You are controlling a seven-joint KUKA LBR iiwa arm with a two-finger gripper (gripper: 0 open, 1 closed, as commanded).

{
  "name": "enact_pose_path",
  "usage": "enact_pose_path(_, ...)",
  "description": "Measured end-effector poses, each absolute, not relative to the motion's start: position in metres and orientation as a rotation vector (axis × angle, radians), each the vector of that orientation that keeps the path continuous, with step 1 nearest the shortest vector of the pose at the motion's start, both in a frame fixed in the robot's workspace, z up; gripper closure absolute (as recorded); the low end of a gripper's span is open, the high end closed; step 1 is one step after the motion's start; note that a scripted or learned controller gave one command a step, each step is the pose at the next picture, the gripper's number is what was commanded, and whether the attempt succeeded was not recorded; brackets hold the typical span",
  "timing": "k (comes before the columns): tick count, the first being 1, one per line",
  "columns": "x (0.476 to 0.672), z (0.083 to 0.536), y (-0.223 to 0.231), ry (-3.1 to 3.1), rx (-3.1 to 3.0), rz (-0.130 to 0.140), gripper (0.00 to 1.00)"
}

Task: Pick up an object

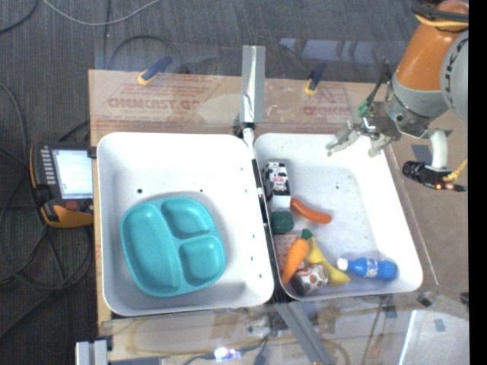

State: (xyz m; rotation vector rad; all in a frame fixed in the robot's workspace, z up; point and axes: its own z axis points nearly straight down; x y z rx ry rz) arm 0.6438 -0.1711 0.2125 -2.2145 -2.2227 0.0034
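Left bin (114,204) holds teal tray (175,243). Right bin (380,196): toys crowded along left wall and near edge, carrot (294,257), bottle (369,267), sausage (312,212), banana (327,268). Gripper (355,138) above far rim, fingers spread, grasping nothing.

The arm (437,55) is grey with a broad, rounded orange band above the wrist. Below it sits a darker grey collar, then a pale gripper (355,138) of thin metal fingers.
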Motion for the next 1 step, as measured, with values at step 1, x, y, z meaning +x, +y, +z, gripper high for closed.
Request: enact_pose_path(1,0.6236,0.1121,-0.1178,-2.262,-2.203,-0.004,0.00)
